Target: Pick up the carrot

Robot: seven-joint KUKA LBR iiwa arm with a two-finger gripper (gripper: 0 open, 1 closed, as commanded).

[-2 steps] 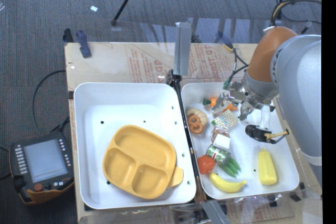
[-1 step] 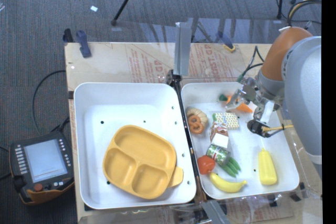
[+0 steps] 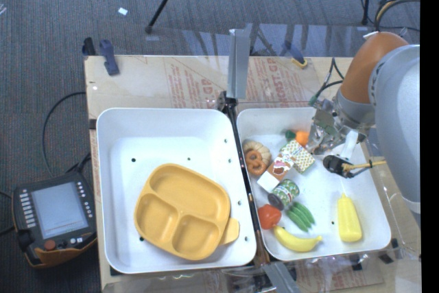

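Note:
The carrot (image 3: 300,138), small and orange with a green top, lies near the back of the right bin (image 3: 381,206). Only part of it shows, just left of my gripper (image 3: 319,139). The gripper hangs low over the bin's back right area, right beside the carrot and above a patterned carton (image 3: 297,156). I cannot see whether it touches the carrot.
The right bin also holds a pretzel (image 3: 257,157), a second small carton (image 3: 277,169), a can (image 3: 285,193), a tomato (image 3: 269,216), green pea pods (image 3: 301,215), a banana (image 3: 297,240) and a yellow bottle (image 3: 348,217). A yellow divided plate (image 3: 182,211) lies in the left bin (image 3: 120,141).

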